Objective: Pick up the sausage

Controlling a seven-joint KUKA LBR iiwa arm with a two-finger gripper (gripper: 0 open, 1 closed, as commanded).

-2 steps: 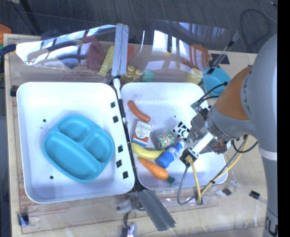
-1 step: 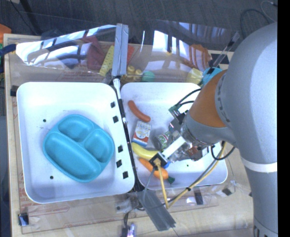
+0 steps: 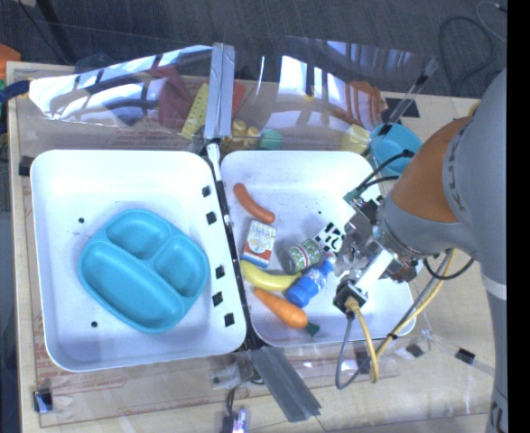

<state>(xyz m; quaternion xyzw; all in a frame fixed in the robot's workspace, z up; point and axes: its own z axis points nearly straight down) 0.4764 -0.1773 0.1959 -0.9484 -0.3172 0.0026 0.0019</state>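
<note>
The sausage (image 3: 253,203) is a short orange-red link lying slantwise in the upper left of the right bin (image 3: 373,327). My gripper (image 3: 344,258) hangs over the middle of that bin, well to the right of and below the sausage, close to a blue bottle (image 3: 310,284) and a small can (image 3: 301,256). The wrist and cables cover the fingertips. Nothing shows in its grasp.
In the right bin also lie a small carton (image 3: 260,244), a banana (image 3: 266,278) and a carrot (image 3: 283,308). The left bin (image 3: 57,188) holds a blue divided plate (image 3: 144,267). Clear walls rise behind both bins. A yellow cable (image 3: 373,345) loops at the front right.
</note>
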